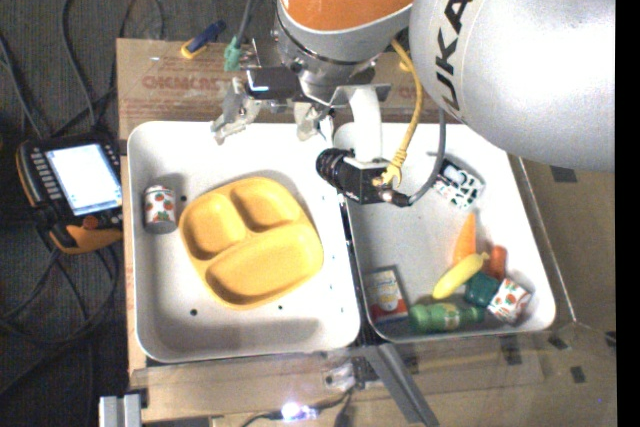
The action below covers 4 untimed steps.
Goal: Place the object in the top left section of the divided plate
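Observation:
A yellow divided plate [256, 240] lies in the middle of the left bin [160, 325]; its two small sections face the far side and its large section faces the near side. All three sections hold nothing. My gripper [267, 120] hangs over the far edge of the left bin, beyond the plate. Its two fingers [229, 118] stand apart and open, with nothing between them. A small printed can [160, 207] stands in the left bin just left of the plate.
The right bin [420, 225] holds a carrot [465, 237], a banana [457, 276], a green bottle [445, 317], a small box [385, 293], a red and white can [510, 300] and a patterned box [460, 183]. A tablet [80, 177] lies left of the bench.

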Motion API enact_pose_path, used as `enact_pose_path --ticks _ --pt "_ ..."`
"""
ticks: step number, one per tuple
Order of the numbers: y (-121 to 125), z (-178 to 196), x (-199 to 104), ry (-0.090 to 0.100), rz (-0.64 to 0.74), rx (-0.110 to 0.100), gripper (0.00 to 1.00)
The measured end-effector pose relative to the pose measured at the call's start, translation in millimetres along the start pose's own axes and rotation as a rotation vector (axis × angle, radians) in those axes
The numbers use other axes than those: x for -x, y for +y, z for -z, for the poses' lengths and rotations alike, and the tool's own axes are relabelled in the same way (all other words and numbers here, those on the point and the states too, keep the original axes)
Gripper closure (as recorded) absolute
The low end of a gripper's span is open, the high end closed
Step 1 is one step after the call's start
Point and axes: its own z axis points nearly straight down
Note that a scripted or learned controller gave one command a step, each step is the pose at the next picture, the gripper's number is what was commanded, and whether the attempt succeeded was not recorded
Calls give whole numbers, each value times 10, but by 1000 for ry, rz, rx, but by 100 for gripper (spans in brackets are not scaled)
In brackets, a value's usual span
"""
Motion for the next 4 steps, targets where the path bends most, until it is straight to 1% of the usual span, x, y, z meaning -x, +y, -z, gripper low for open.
enact_pose_path --ticks 1,2,3,4 --pt "-196 242 -139 0 -317 0 0" --pt "-470 239 -310 1 -736 -3 0" --pt "-534 241 -188 0 -1100 0 0" --pt "-529 239 -242 -1 -1050 0 0"
